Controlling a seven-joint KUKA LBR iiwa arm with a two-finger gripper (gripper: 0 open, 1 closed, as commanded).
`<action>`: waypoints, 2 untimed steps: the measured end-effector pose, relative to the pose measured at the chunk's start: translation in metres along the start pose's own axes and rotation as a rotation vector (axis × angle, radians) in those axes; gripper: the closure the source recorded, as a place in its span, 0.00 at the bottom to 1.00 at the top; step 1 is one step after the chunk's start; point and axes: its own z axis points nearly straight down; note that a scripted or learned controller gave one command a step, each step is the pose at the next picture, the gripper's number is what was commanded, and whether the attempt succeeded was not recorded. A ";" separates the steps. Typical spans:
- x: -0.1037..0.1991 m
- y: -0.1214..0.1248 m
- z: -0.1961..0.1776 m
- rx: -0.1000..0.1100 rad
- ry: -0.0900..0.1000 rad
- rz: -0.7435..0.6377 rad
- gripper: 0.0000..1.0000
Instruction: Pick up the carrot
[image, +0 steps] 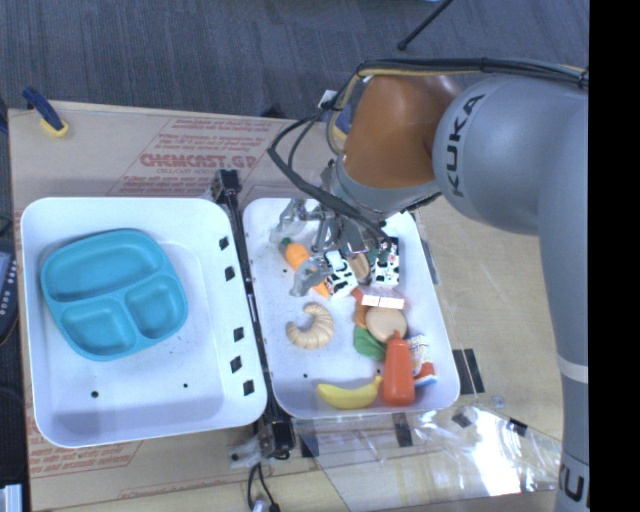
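Reaching in from the right with the grey arm and lowering the two-finger gripper (312, 252) into the shallow white right-hand bin (287, 375), close to its far left corner. Working right above the small orange toy carrot with a green stub (296, 254), lying just beside the gripper's metal parts near the bin's left wall. Not showing clearly whether released or clenched, the wrist blocking the view, so not claiming any hold on the carrot. Probably descending or closing in for the grasp, judging by the low position. Crowding against black-and-white patterned toys (345, 272) on the right, which risks catching the wrong piece. Leaving the tan plastic croissant (311, 326), yellow banana (348, 393) and red bottle (398, 372) toward the near edge. Keeping well apart from the blue divided plate (112, 292) in the left-hand white bin (130, 405).
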 end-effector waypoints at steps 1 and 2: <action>-0.014 -0.051 0.099 0.002 0.001 0.307 0.00; -0.018 -0.049 0.085 0.004 -0.008 0.297 1.00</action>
